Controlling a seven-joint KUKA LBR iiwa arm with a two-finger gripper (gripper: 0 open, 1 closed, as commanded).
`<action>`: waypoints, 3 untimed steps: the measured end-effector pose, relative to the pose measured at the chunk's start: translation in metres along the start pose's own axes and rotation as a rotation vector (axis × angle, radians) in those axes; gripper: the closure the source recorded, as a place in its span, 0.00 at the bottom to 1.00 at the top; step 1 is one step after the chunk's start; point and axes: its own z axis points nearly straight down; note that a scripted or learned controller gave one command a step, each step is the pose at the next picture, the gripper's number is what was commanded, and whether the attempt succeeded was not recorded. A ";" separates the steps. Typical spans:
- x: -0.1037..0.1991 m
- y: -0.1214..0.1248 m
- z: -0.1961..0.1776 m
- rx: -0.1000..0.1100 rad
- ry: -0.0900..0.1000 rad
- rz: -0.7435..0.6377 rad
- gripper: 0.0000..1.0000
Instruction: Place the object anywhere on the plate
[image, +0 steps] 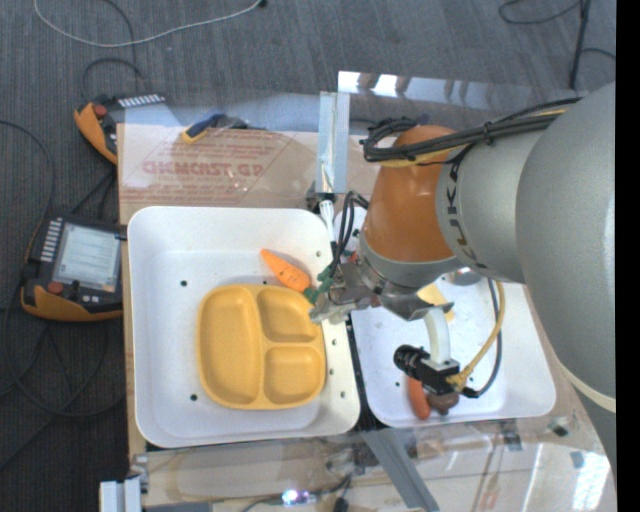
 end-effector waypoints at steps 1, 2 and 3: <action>0.000 0.000 0.000 0.000 0.000 0.000 0.00; 0.000 0.000 -0.008 0.002 0.001 -0.001 1.00; 0.000 0.000 -0.008 0.002 0.001 -0.001 0.00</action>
